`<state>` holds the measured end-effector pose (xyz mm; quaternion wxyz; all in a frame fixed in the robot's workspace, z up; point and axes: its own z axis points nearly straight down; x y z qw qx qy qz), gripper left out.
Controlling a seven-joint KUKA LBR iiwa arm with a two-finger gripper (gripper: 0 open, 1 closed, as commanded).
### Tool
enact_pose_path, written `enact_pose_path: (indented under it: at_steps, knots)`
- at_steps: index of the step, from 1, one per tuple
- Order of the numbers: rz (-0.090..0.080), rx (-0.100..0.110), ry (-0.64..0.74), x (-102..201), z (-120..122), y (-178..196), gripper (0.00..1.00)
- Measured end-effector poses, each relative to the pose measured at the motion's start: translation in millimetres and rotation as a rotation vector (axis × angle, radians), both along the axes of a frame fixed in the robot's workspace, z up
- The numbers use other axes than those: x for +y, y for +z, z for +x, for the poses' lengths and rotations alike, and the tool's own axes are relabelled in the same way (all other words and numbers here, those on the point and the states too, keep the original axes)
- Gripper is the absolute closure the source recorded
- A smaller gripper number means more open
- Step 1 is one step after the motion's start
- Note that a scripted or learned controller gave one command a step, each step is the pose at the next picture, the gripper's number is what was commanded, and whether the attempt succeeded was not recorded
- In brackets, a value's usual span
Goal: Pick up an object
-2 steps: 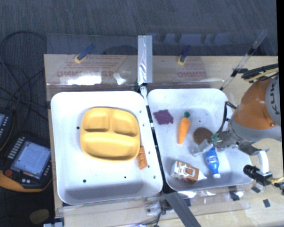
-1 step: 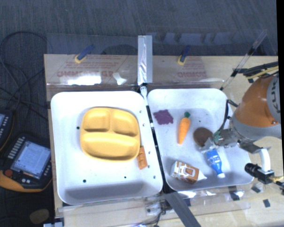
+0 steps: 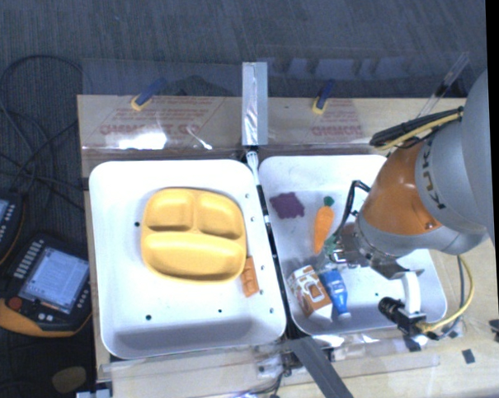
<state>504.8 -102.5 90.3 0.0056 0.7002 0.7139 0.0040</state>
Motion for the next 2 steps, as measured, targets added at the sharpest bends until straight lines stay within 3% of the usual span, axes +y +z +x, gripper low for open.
enact_pose_path:
  at_steps: [1, 2]
  knots:
    - [0.002, 0.007, -0.065, 2.1, 23.6, -0.7, 1.00]
    - [0.000, 0.017, 0.177, 53.6, 61.0, 92.5, 1.00]
